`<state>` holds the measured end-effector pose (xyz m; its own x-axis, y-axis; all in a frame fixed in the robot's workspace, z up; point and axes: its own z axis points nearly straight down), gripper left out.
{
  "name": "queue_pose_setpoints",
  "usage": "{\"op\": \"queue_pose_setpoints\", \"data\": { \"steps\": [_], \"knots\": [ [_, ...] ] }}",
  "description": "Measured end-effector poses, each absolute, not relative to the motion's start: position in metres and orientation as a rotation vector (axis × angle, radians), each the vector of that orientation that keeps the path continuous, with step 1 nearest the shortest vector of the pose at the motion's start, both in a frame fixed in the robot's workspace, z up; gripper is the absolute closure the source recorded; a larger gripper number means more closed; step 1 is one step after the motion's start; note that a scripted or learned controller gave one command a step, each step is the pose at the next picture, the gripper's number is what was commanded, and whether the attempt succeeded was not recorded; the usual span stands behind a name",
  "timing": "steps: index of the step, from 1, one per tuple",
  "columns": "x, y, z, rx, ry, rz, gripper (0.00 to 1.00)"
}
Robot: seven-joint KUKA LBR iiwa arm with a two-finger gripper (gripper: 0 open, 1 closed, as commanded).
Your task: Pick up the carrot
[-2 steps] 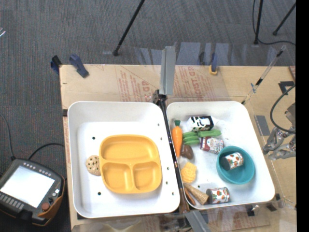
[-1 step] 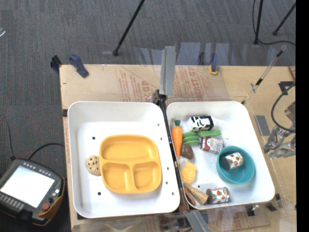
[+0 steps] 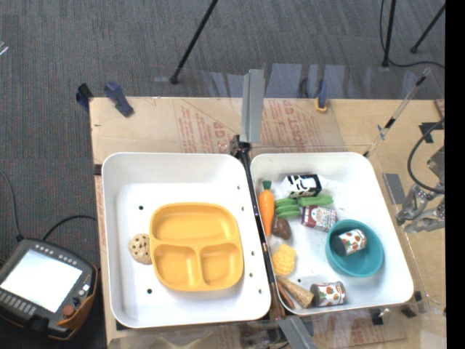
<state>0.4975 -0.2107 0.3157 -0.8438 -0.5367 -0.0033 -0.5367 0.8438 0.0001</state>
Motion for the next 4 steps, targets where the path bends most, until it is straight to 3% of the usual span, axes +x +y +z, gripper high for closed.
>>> {"op": "queue_pose_setpoints", "data": {
  "steps": [1,2,3,4],
  "knots": [
    [0.492,-0.210,0.336,-0.915,3.001,0.000,1.00],
    [0.507,-0.210,0.426,-1.111,2.930,-0.006,1.00],
    [0.486,-0.210,0.320,-1.311,2.858,0.013,1.00],
    [0.486,-0.211,0.426,-1.465,2.770,-0.008,1.00]
  ]
}}
